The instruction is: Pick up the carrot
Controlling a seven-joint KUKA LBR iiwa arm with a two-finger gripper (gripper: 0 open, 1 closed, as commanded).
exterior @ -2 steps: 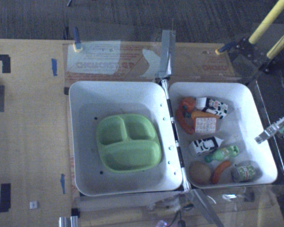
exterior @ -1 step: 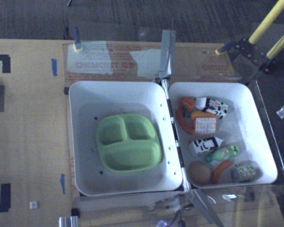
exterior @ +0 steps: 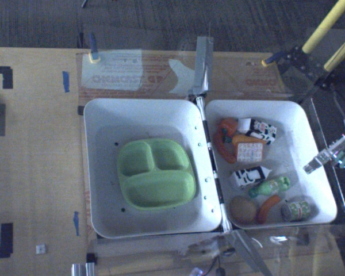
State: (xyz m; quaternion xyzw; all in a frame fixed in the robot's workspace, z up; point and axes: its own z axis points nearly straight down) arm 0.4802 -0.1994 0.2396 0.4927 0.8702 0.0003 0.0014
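Two bins: a pair of shallow white plastic bins is set side by side on the pale wooden bench (exterior: 40,171).
Left bin (exterior: 98,125): a green plastic plate with three compartments (exterior: 156,174) is held in it, lying flat near the middle.
Right bin (exterior: 310,154): a cluster of small things is held in it.
Carrot: an orange tapered carrot (exterior: 267,207) is seen in the near part of the right bin, lying at a slant, just beside a brown rounded potato-like thing (exterior: 243,209) on its left and a grey-green tin can (exterior: 298,210) on its right.
Green bottle (exterior: 269,186): a small green plastic bottle is laid on its side just beyond the carrot.
Far cluster: a red pepper-like thing (exterior: 223,135), a second orange piece (exterior: 244,138), a white box with a red grid print (exterior: 249,152) and a black-and-white patterned carton (exterior: 262,130) are packed close together.
Middle: another white carton with black marks (exterior: 250,176) lies between the far cluster and the bottle.
Arm: a metallic gripper (exterior: 328,156) is seen at the right rim of the right bin, well apart from the carrot.
Jaws: open or closed cannot be told; nothing is seen held.
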